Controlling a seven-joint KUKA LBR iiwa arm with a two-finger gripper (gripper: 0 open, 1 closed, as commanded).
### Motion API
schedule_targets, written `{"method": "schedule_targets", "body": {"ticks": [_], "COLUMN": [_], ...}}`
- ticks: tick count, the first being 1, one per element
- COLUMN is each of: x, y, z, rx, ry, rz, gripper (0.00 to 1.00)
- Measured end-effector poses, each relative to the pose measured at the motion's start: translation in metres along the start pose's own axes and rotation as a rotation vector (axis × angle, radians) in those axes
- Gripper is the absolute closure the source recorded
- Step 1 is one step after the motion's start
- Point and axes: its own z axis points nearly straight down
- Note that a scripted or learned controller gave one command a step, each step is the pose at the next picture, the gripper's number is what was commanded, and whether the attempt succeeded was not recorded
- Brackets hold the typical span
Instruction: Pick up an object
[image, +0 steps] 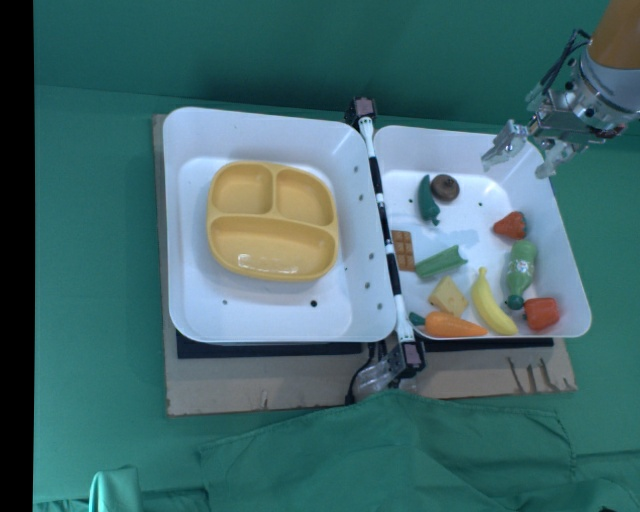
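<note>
White plastic underneath: gripper (522, 157) hanging above the far rim of the right bin (570, 262), fingers spread wide, nothing between them. No one target fixed by the task; all candidates down in that bin, on the near side of the gripper. Closest to it, a red strawberry-like toy (510, 225) just nearer, then a small brown round piece (445, 187) and a dark green vegetable (428, 199) off to its left in the view, almost touching each other. Farther toward the near wall, well away from the fingers: a green pod (441, 262), a brown waffle square (403, 249), a cheese wedge (449, 296), a banana (492, 303), a carrot (453, 324), a pale green bottle-shaped piece (519, 270) and a red pepper (541, 313). Likely troubles from here: straight down from this spot means striking the rim instead of a toy; closing over the crowded near corner risks catching two pieces or nudging one aside; smooth, rounded plastic probably squirts out of a two-finger pinch; flat pieces such as the waffle probably too low to grip. Beyond the divider rod (383, 232), farthest from the gripper, the left bin (190, 290) with a yellow divided plate (271, 220). Under both bins a brown board (240, 390), and all round it green cloth (90, 250), rumpled along the near edge.
</note>
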Motion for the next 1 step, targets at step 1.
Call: {"method": "schedule_targets", "body": {"ticks": [1], "x": [-0.0013], "y": [0.0007], "z": [-0.0137], "rx": [-0.007], "ry": [-0.002], "rz": [0.003], "gripper": [1.0]}}
